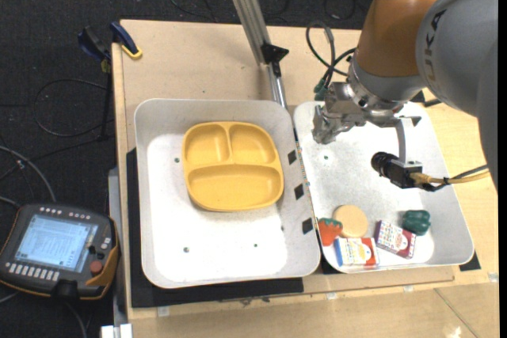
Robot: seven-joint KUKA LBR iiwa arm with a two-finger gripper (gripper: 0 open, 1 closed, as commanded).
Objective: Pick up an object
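My gripper [325,129] hangs over the upper left part of the right bin [444,178], with nothing seen between its fingers. Along that bin's front edge lie a round tan disc [351,220], a small red-orange piece [329,230], a white and red carton [356,252], a pink-patterned box [394,238] and a green object [416,221]. These lie well below and to the right of the gripper. A yellow divided plate [233,165] sits in the left bin [158,194].
A black camera-like fixture [394,169] with a cable sits over the right bin's middle. A metal pole [247,4] slants down between the bins. A teach pendant [55,248] lies at the lower left, off the bench.
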